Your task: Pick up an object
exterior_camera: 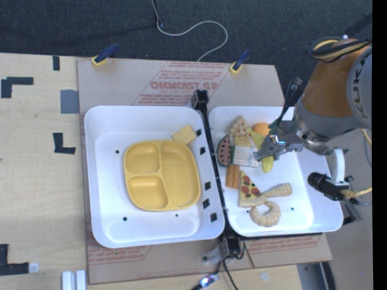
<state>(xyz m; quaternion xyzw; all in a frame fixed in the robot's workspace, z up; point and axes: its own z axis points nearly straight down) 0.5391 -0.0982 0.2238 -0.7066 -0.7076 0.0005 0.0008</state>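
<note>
Two white bins are showing: the left bin (103,180) is carrying a pale yellow divided plate (162,175), with a cream-yellow block (185,135) at its one o'clock. In the right bin (314,213), a watermelon slice (225,150) is showing red with a dark rind, a pizza slice (248,189) yellow dotted red, a pretzel (266,213) tan, and at twelve o'clock an orange fruit (260,128) glowing bright orange

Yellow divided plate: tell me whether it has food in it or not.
Empty. The yellow divided plate lies flat in the left bin with all three compartments bare; a pale yellow block sits just outside its upper right corner.
</note>
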